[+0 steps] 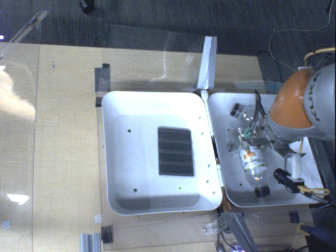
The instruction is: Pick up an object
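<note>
At the right of the frame, the arm's gripper hangs low in the right bin, just above a clear plastic bottle lying on its side with its dark cap toward the lower edge; whether the gripper has closed on anything cannot be told. The bottle looks light, smooth and slippery, likely to roll or dent. Its labelled mid-body, taken across the width, seems the surest hold.
</note>
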Controlling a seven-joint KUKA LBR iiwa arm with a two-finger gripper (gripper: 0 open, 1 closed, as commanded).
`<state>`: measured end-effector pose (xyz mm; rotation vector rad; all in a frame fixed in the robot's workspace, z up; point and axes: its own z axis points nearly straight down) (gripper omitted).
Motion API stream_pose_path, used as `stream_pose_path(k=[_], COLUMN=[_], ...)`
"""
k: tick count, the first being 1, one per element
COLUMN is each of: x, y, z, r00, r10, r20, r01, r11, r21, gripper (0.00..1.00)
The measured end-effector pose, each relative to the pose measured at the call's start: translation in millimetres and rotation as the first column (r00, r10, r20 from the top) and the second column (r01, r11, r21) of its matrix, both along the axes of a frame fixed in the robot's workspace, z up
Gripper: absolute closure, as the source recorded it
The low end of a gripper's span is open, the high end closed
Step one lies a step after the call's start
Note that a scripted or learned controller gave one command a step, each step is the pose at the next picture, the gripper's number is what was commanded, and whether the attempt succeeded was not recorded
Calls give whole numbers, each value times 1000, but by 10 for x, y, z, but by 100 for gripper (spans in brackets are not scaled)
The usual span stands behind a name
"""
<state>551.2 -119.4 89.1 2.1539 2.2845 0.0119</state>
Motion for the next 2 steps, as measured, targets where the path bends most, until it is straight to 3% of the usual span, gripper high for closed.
stream_pose_path(k=[1, 2], x=[11, 420], y=[14, 603], z=[101, 963], r00=[1000, 997], r10=[0, 75], r20=[2, -1], r01=[0, -75], r11=[1000, 997], r21=[2, -4], gripper=[100, 100])
